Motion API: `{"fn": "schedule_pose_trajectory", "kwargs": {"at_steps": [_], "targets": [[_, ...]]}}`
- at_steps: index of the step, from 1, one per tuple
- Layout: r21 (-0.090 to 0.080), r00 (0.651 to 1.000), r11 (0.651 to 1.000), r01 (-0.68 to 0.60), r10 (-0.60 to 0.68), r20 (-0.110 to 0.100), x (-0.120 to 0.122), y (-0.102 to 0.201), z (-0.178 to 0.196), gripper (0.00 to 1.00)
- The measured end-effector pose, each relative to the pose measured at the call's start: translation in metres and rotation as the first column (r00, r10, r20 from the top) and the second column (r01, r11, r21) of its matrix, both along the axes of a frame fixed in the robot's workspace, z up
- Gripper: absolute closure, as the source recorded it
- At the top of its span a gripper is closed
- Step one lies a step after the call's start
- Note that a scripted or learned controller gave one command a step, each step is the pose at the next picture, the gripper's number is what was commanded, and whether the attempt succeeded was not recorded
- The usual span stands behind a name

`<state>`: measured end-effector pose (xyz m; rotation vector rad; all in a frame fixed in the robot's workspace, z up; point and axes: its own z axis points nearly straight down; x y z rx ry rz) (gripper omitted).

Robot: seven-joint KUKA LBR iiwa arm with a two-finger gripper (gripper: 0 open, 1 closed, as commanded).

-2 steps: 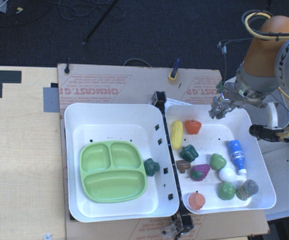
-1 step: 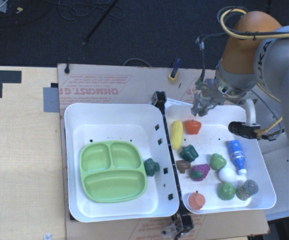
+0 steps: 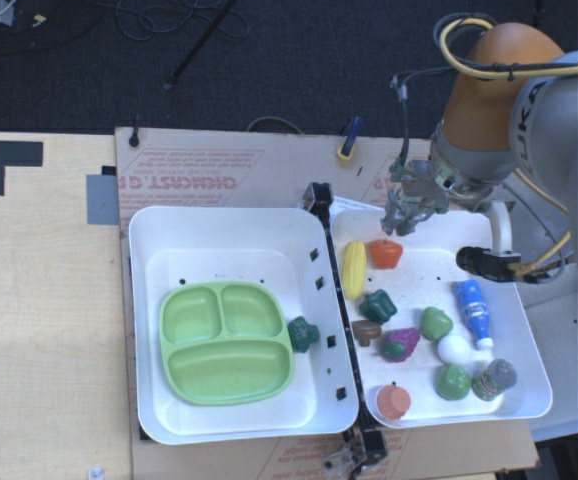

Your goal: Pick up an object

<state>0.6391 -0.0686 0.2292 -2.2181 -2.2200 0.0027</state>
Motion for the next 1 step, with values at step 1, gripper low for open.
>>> {"fn": "schedule_pose_trajectory", "kwargs": {"at_steps": [1], "targets": [[-0.001,1.000,1.000,0.001,-0.001,0.002,-0.0001,-0.0170,0.0046,1.00]]}}
